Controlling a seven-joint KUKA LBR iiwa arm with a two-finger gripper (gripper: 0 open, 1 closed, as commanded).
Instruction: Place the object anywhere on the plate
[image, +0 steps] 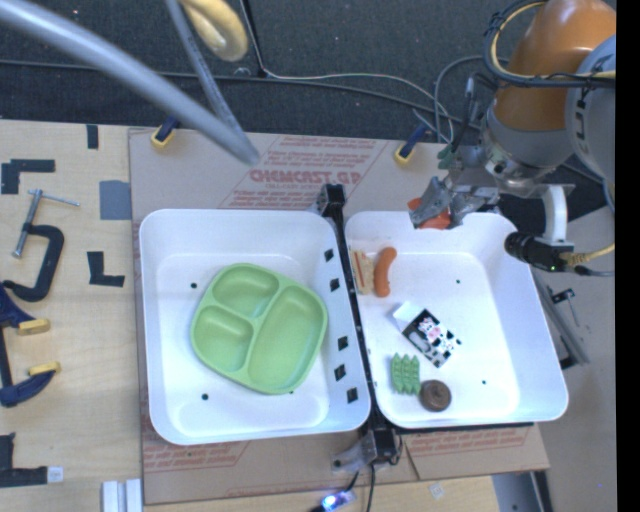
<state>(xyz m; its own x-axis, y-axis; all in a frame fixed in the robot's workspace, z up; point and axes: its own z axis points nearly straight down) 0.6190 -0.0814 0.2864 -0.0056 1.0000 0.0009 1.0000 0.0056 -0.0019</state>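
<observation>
The metal hand (436, 210) hovers over the right bin's upper rim, clenched on a small orange-red object (430, 217). The glossy green, three-compartment plastic plate (260, 327) lies in the left white bin (160, 300).

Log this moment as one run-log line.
tool: above right bin's far edge | plate: left bin, bare | sausage, green block, brown disc: right bin
</observation>
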